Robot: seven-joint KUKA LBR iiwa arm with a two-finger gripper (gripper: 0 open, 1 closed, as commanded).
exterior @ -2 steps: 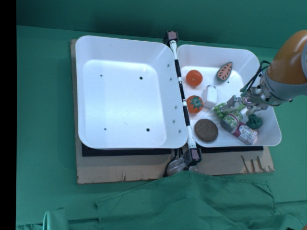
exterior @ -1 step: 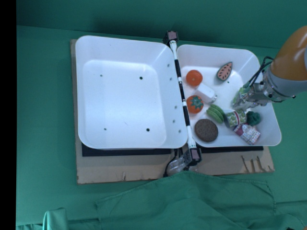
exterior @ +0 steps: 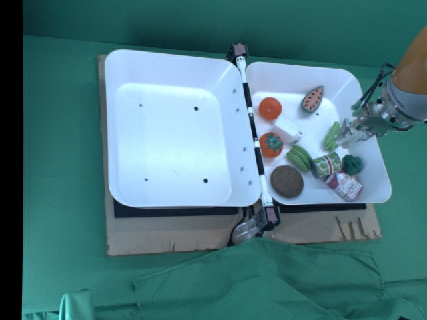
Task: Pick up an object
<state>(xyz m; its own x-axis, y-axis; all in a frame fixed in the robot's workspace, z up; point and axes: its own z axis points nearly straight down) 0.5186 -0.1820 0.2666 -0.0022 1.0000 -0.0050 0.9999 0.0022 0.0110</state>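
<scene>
Two shallow white bins side by side on a sheet of cardboard [exterior: 167, 245] atop a green-covered worktop [exterior: 60, 145]. Left bin [exterior: 127, 72] just a bare white floor with a few dark dots. Right bin [exterior: 347, 85] full of small toy foods.

In the right bin: a watermelon slice [exterior: 311, 99] toward the far side; an orange ball [exterior: 270, 108] near the divider; a white cylinder [exterior: 288, 129] lying tilted just beside the ball; a red tomato with a green top [exterior: 271, 144] against the divider; a green cucumber [exterior: 299, 157] in the middle; a brown round patty [exterior: 287, 181] at the near edge; a small can [exterior: 326, 165] lying on its side, touching a dark green broccoli floret [exterior: 352, 164]; a pink and white packet [exterior: 345, 187] near the bin's right corner; a green pea pod [exterior: 331, 136] standing slantwise toward the right wall.

Grey arm with orange band [exterior: 413, 62] entering from the right, over the right bin's far wall. Gripper [exterior: 351, 129] low above the bin, just beside the pea pod, right of it. Nothing visibly between the fingers; how far apart they stand cannot be told from this slant.

Green cloth [exterior: 267, 279] bunched at the near edge of the worktop.
</scene>
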